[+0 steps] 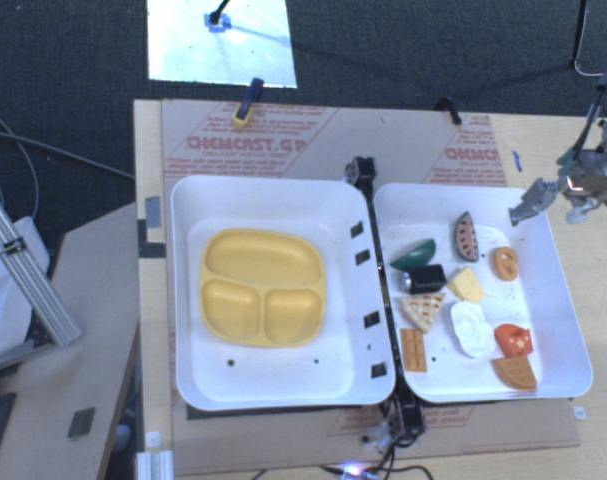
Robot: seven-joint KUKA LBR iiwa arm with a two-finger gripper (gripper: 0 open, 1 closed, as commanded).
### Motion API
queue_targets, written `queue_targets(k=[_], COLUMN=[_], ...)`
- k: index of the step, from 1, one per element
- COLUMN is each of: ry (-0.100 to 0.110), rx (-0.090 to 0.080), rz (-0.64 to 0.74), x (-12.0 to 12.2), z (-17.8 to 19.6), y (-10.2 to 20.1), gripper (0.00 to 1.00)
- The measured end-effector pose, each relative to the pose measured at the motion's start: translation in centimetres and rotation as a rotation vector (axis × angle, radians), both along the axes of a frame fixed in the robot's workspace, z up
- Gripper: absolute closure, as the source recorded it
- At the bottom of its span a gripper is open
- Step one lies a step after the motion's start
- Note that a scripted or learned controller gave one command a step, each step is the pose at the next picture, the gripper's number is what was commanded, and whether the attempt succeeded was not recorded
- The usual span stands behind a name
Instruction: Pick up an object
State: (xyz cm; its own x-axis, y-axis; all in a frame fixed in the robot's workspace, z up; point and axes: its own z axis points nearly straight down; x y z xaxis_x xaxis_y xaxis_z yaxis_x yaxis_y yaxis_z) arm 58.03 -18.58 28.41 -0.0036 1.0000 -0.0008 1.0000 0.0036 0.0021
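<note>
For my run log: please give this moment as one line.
gripper: over right bin upper corner | holding nothing | watermelon slice nearest | yellow tray in left bin

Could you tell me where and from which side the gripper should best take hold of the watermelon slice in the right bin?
The watermelon slice lies flat, long axis running up and down the view, apart from the doughnut and the green piece. I would come straight down and pinch across its narrow middle, fingers on its left and right edges. The gripper hangs near the right bin's upper right corner.

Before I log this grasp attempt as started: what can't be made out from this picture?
- Gripper, camera view: small and blurred, finger state unreadable.
- Arm: cut off by the right edge.
- Dark cylinder in the right bin: too small to identify.
- Lettering on the board: blurred.
</note>
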Motion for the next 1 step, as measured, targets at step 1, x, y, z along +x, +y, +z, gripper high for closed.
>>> queue_targets(k=[1], ry=[0.009], rx=[0.002], rz=[-0.005], x=[-2.85], z=[-9.21], y=[-2.17], gripper=[0.0])
